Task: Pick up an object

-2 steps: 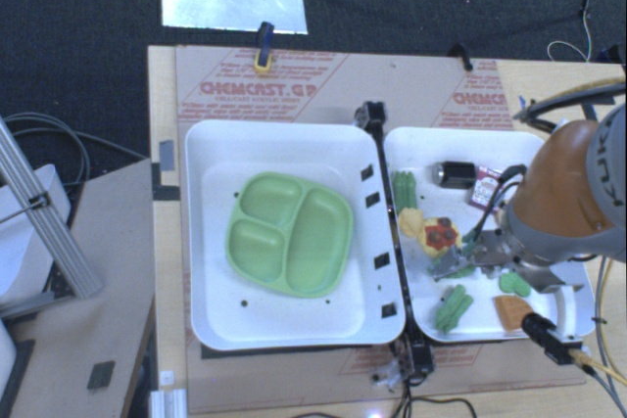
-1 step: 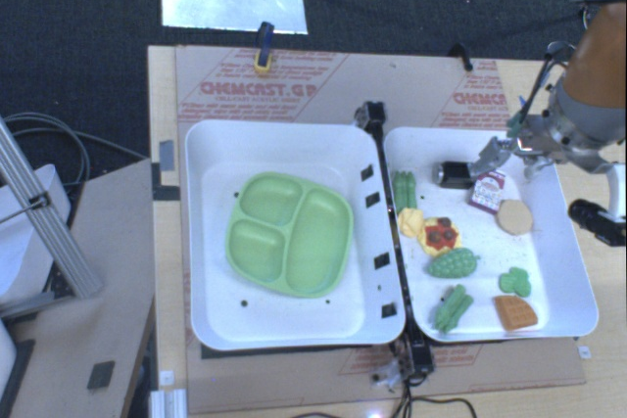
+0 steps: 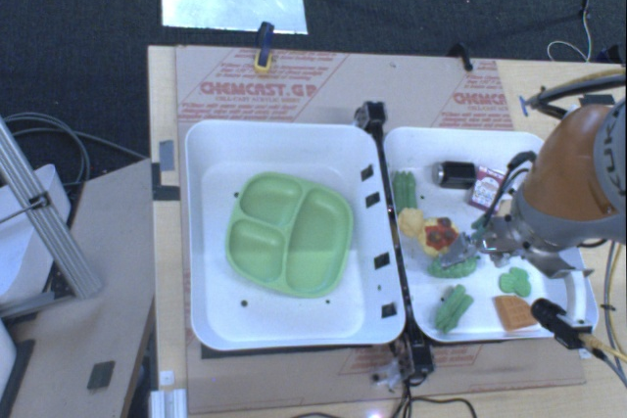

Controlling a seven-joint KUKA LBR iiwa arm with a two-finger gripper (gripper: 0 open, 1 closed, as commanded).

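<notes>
A camera looked down at a slant on a bench holding two shallow white bins side by side. The left bin (image 3: 211, 210) held a light green divided plate (image 3: 290, 232), lying flat near its middle. The right bin (image 3: 416, 147) held a scatter of small things: a dark cylinder (image 3: 456, 174) near the back, a red and white packet (image 3: 486, 190) just beside it, a green pod-like piece (image 3: 404, 189) along the left wall, a yellow and red toy food piece (image 3: 428, 231) near the middle, a green leafy piece (image 3: 453, 306) toward the front, a small green lump (image 3: 514, 282) and an orange cracker-like square (image 3: 513, 311) at the front right.

The grey arm (image 3: 578, 176) with its orange band reached in from the right. Its gripper (image 3: 458, 256) sat low in the right bin, just beside the yellow and red piece and over a green scrap. How far apart its tips were could not be told, and nothing could be seen clasped between them.

As a judgement, the task was at the reaching or grasping stage. No thing appeared lifted; every item seemed to rest on the bin floor. Securing one and raising it clear remained to be done.
</notes>
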